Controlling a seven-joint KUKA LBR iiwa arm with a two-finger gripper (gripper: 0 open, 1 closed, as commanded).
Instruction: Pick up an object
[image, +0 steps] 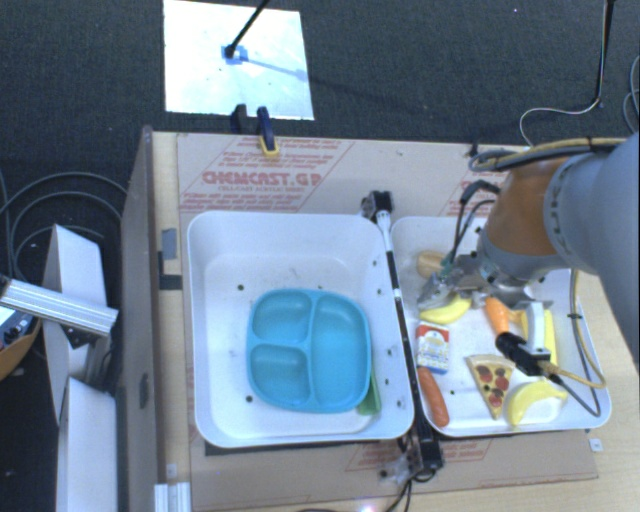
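Note:
My gripper (440, 290) hangs low over the upper left of the right bin (590, 418), just above a yellow banana (445, 311). A tan round piece (430, 263) lies just behind it. Around it in that bin lie an orange carrot (496, 315), a small red and white packet (433, 348), a red-orange sausage (433, 396), a pizza slice (490, 380) and a yellow lemon-like piece (532, 401). Nothing shows between the fingers.
The left bin (225, 300) holds a blue divided plate (308, 349) with a green thing (371, 397) poking out at its lower right edge. A dark rail (395, 290) runs between the bins. My arm covers the right bin's upper right.

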